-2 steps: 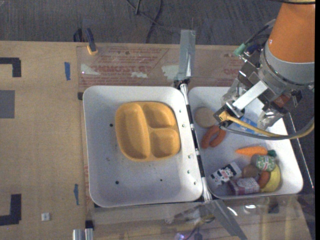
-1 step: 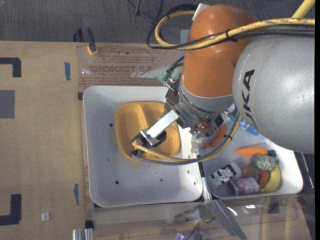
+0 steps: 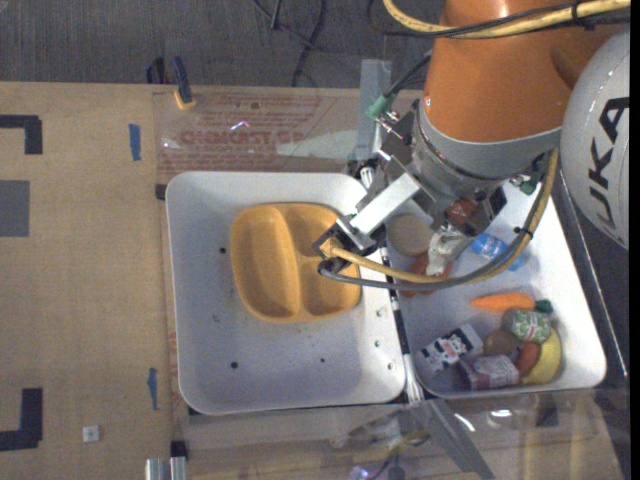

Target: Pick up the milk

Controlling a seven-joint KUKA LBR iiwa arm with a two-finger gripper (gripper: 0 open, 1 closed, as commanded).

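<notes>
One gripper (image 3: 440, 255) hangs low over the back part of the right bin (image 3: 573, 290), under the big arm (image 3: 495, 78). The arm's wide orange and grey body covers most of the gripper, so we see just a pale bit of it poking down. We cannot tell if the gripper is open or closed, or if it holds anything.

Some things close to the gripper are hard to make out. A round brown thing (image 3: 407, 234) lies just beside it, half under the arm, and we cannot say what it is. A small red thing (image 3: 462, 211) peeks out from under the wrist. A blue thing (image 3: 489, 246) lies on the gripper's other side, partly hidden. The top of the arm is cut off by the picture's edge.

The milk (image 3: 452, 347) is a small white carton with black patches. It lies in the same bin, near the front wall and on the side next to the other bin. It is apart from the gripper, closer to the bottom of the picture, with bare white floor between them. A purple box (image 3: 490, 372) lies just beside the milk. Near them we see a brown lump (image 3: 500, 343), a green thing (image 3: 527, 324), a banana (image 3: 547, 358) and a carrot (image 3: 503, 301).

The left bin (image 3: 200, 298) holds a yellow plate (image 3: 272, 263) split into parts. It lies in the middle of that bin, well apart from the milk.
</notes>
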